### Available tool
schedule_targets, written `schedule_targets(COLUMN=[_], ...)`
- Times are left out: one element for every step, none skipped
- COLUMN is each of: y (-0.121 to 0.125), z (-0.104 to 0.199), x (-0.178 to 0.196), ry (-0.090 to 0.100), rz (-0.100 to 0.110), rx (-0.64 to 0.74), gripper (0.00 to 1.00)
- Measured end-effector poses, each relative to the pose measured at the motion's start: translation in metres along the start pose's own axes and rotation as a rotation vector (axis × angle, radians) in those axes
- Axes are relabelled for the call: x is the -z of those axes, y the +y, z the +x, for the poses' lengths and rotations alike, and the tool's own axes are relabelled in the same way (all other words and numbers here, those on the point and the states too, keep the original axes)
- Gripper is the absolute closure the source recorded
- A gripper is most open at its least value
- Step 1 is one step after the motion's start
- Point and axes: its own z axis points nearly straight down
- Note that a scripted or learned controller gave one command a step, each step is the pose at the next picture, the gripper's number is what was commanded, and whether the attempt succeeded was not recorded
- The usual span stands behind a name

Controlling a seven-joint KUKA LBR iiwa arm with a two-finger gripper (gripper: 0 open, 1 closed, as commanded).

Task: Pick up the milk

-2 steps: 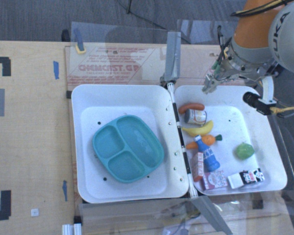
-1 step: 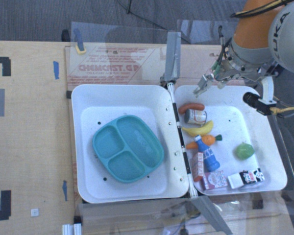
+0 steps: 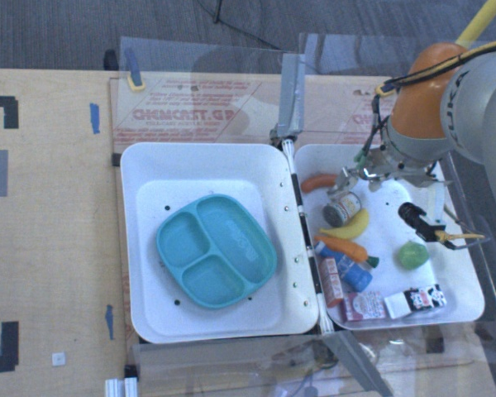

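The milk [image 3: 419,299] is a small white carton with black cow patches, lying on its side at the front right of the right bin [image 3: 467,284]. My gripper [image 3: 360,177] hangs at the back of that bin, just above a tin can [image 3: 341,210] and beside an orange-red sausage [image 3: 318,182]. It is well away from the milk, which lies towards the near edge. The grey and orange wrist covers most of the gripper from above.
The right bin also holds a banana [image 3: 355,224], a carrot [image 3: 348,249], a blue bottle [image 3: 352,274], a red packet [image 3: 331,280], a pink carton [image 3: 364,306] next to the milk, and a green ball [image 3: 412,255]. The left bin [image 3: 145,180] holds a teal divided plate [image 3: 217,250].
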Motion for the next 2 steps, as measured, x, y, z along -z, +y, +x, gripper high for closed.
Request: schedule_targets(y=[-0.028,-0.067], z=[-0.058,-0.036], x=[-0.020,-0.020], ry=[0.001,-0.004], rz=[0.004,-0.007], rx=[0.038,0.151], gripper=[0.00,0.00])
